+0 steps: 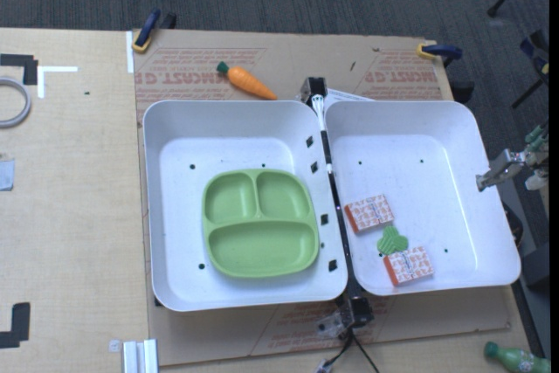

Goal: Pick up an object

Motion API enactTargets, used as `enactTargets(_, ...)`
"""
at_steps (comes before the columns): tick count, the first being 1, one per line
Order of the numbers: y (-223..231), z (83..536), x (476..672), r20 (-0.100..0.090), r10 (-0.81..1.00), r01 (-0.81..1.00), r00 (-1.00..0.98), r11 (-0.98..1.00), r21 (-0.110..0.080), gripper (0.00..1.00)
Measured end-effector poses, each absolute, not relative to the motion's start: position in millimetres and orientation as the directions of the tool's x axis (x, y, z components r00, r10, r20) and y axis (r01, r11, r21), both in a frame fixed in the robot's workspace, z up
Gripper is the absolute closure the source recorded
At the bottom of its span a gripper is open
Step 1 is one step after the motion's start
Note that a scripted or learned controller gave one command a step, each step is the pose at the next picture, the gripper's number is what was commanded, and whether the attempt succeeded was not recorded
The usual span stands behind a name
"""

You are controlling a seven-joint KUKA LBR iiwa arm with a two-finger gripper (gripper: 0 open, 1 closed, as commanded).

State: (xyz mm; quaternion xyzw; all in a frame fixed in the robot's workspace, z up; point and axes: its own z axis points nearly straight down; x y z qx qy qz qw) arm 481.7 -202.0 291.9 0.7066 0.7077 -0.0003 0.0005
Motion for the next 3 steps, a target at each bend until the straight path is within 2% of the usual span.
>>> enactTargets(1, -104, 92, 497.4, 0.000, 1.000, 1.000, -0.023, 0.023, -0.001, 0.00)
enactTargets(2, -101, 92, 478.1, 0.001, 0.970, 0.970, -0.242, 0.242, 0.000, 0.00)
enactTargets(3, -102, 102, 479.3, -0.001, 0.971, 0.971, -0.239, 0.239, 0.003, 1.00)
